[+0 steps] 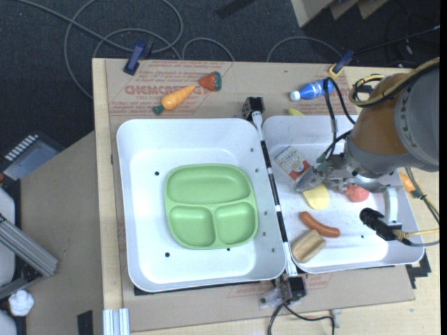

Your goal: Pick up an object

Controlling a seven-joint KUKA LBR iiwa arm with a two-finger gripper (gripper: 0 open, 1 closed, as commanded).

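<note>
The grey arm with its orange band (391, 128) reached in over the right-hand shallow white bin (401, 253), and its 2-finger gripper (316, 179) sat low inside that bin; I could not tell whether the pincer was released or clenched, since the wrist hid much of it. Just below the gripper lay a pale yellow rounded food piece (318, 198), seemingly touching its tip. Left of the gripper lay a small white packet with red print (290, 162). To the right of the yellow piece sat a small pink-red lump (357, 193). Below it lay an orange-red toy sausage (320, 224), and below that a tan bread-like roll (307, 245). The left-hand white bin (140, 187) held a green 3-compartment plastic plate (209, 206). Beyond the bins, a toy orange carrot (176, 98) rested on the cardboard.
</note>
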